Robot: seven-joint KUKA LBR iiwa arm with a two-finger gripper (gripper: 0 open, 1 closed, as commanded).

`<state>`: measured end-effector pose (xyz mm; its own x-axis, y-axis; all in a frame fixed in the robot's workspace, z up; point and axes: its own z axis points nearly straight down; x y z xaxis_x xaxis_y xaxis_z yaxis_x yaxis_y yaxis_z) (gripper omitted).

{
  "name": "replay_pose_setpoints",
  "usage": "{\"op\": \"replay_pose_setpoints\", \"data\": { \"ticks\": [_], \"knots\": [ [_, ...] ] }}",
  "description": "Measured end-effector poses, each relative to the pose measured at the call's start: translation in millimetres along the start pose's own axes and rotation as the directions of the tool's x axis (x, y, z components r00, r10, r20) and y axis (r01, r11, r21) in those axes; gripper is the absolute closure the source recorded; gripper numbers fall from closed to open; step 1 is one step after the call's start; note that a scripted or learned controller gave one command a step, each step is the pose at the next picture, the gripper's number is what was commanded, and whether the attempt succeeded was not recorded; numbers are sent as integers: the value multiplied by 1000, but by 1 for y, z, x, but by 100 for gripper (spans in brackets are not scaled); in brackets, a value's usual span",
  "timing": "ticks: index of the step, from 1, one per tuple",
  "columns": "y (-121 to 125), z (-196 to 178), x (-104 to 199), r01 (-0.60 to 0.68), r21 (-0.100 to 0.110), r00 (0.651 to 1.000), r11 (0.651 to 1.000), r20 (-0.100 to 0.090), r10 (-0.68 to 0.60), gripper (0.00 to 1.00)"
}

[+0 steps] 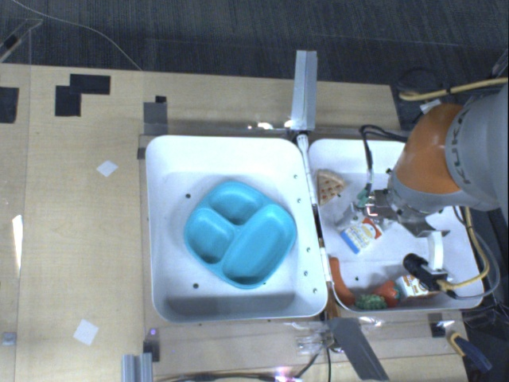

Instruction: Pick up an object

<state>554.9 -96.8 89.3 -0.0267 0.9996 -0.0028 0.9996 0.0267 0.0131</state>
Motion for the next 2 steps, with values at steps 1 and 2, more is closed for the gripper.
{"op": "replay_pose_setpoints", "data": {
  "ticks": [1,2],
  "knots": [
    [-21,0,-9,20,-1,1000,1000,-1,-20,0],
    [-19,-12,-10,19,-7,1000,1000,2,-19,100]
  ]
}}
